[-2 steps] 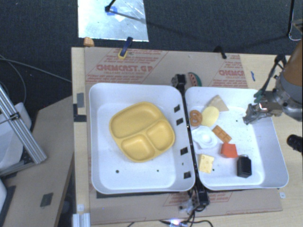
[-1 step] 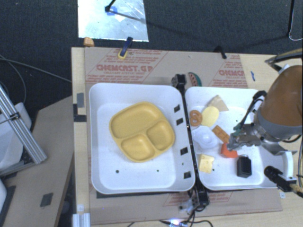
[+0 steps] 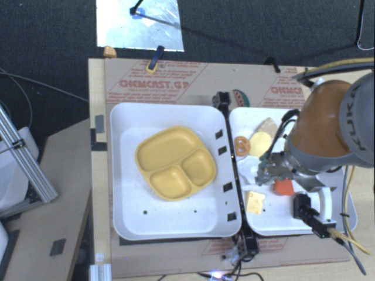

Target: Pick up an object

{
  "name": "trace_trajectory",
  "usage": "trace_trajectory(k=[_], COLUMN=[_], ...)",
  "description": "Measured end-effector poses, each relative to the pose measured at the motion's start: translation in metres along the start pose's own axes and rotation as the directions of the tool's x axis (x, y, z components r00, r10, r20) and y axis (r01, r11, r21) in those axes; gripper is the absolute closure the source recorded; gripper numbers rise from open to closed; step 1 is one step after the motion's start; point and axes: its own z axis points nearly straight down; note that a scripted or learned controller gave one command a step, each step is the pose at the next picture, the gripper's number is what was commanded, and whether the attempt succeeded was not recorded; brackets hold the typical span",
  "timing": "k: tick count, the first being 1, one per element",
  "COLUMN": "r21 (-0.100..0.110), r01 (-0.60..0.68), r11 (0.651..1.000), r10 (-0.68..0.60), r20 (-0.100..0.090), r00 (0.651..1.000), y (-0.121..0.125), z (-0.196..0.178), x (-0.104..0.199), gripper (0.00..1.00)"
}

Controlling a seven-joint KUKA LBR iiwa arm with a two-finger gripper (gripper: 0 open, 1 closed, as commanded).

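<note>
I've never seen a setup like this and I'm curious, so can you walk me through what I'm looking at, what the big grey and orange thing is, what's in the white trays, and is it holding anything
The picture comes from one camera fixed above a bench, looking down at a slant. The big grey and orange thing is a robot arm reaching in from the right side of the picture. At its end is a gripper, a two-finger claw for picking things up.

On the bench sit two shallow white bins side by side. The left bin holds a yellow divided plate. The right bin holds small toy-like items: a pretzel, a pale yellow round piece, a yellow cheese slice and a red-orange block.

The claw hangs low over the right bin near the red-orange block. The picture is not clear enough to show anything between its fingers, so I can't say it holds anything.
</note>
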Motion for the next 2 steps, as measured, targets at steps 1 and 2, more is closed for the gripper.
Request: trace_trajectory(k=[1, 2], r21=[-0.002, -0.019], r01=[0.002, 0.000], r11=[1.000, 1.000], r10=[-0.002, 0.000], r20=[0.000, -0.002], r00=[1.000, 1.000], y=[0.000, 0.004], z=[0.000, -0.155], x=[0.073, 0.106], gripper=[1.00, 1.00])
